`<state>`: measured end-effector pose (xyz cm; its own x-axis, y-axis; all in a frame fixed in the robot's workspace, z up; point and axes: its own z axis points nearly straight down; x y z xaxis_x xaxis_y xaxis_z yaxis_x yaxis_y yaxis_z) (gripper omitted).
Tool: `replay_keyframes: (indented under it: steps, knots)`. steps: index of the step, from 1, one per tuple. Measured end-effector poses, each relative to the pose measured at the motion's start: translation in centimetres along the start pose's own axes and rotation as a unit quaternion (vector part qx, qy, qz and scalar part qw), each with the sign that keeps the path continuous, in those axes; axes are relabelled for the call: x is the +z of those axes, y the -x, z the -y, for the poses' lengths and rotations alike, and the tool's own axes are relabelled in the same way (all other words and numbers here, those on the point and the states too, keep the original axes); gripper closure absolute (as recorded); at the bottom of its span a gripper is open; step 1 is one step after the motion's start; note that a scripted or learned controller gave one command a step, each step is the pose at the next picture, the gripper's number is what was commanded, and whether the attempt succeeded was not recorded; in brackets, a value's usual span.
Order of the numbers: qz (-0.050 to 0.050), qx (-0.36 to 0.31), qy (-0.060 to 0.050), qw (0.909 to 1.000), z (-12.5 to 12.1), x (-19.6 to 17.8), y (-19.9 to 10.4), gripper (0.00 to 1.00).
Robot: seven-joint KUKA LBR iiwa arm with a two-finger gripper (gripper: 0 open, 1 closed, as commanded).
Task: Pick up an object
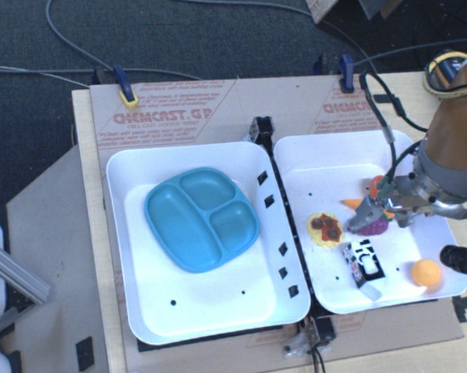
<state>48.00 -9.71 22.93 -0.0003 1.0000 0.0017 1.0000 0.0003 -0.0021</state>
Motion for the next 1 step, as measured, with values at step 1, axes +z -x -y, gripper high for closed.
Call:
replay_keyframes:
  steps: [1]
  knots:
    - [-0.001,0.000,-0.003,1.0000,-0.06,4.24,-0.15,0.00]
